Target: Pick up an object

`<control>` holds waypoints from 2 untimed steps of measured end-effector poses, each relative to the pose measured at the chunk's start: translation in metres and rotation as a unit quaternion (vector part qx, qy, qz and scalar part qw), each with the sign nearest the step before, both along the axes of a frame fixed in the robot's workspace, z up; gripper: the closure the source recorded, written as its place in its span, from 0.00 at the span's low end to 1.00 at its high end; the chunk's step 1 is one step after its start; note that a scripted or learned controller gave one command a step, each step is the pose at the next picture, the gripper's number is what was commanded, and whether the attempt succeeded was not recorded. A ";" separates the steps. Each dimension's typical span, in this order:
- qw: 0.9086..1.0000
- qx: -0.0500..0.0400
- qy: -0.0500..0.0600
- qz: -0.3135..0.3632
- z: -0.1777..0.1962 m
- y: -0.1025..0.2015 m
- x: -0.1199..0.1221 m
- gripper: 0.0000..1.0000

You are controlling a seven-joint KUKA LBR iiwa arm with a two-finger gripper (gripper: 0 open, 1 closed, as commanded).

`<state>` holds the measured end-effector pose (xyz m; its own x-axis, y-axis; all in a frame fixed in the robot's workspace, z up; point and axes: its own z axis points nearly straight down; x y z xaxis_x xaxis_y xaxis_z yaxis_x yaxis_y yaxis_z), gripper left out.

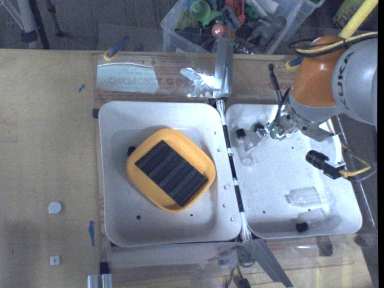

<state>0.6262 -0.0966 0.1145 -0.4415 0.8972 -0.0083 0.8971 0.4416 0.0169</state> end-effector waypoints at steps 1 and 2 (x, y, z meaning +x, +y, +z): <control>1.000 -0.001 -0.003 0.000 0.011 0.000 0.001 1.00; 1.000 -0.001 -0.003 0.000 0.011 0.000 0.001 0.00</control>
